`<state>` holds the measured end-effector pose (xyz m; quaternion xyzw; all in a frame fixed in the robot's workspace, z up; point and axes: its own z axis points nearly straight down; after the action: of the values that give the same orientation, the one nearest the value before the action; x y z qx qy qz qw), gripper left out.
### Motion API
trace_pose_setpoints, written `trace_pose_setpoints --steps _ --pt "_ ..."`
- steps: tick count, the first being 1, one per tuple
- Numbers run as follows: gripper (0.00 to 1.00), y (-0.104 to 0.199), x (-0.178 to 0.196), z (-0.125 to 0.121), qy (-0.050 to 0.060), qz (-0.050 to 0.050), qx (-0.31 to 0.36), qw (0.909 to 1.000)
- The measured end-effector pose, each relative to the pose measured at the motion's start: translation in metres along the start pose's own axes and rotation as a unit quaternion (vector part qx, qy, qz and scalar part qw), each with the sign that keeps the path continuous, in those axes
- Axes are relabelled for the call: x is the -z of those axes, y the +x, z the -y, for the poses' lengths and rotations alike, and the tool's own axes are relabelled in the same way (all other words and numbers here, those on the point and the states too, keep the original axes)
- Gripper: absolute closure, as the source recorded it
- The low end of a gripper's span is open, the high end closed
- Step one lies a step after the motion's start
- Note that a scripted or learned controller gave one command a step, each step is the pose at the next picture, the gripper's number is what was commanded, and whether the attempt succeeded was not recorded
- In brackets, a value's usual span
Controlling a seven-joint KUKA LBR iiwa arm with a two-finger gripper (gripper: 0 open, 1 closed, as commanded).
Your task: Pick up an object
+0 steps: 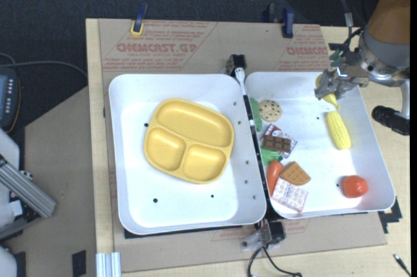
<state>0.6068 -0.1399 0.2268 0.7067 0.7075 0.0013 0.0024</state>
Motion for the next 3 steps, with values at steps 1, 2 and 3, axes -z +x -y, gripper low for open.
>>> trace_pose_setpoints --steps 1,2,3 --pt "1.0 0.053 -0.004 0.033 0.005 -0.002 0.002 1.0" --pt "1.0 0.105 -0.006 0.069 0.005 -0.002 0.002 1.0" --pt "1.0 0.108 -0.01 0.069 0.004 -0.001 0.0 1.0"
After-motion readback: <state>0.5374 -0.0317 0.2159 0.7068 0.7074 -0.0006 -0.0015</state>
